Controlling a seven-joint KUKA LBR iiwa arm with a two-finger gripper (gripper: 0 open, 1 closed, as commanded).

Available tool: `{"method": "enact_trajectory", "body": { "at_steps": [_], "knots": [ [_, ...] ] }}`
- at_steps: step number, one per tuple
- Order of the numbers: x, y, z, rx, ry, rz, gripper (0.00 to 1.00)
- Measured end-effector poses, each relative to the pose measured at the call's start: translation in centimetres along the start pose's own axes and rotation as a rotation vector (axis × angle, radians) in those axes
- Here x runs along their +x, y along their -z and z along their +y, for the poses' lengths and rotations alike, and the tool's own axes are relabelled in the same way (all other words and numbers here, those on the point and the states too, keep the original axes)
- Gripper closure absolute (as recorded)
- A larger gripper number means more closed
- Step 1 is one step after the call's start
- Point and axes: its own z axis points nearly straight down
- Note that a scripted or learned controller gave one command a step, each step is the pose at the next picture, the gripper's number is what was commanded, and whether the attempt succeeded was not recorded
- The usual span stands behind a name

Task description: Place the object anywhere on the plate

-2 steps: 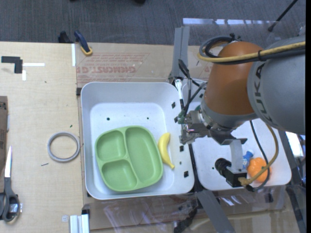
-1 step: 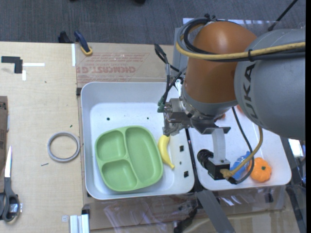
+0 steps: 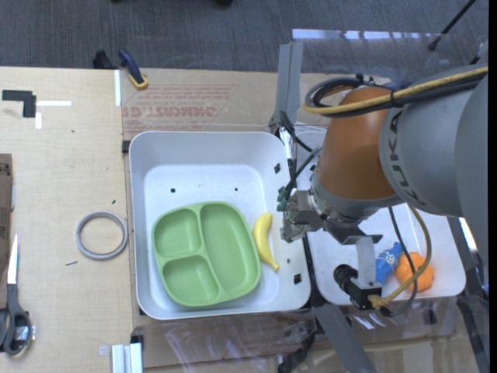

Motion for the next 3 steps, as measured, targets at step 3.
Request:
{"method": "enact_trajectory", "body": {
  "at_steps": [3],
  "knots": [
    [1.8,-1.4,0.0,0.000,0.000,0.000,1.00]
  ]
}}
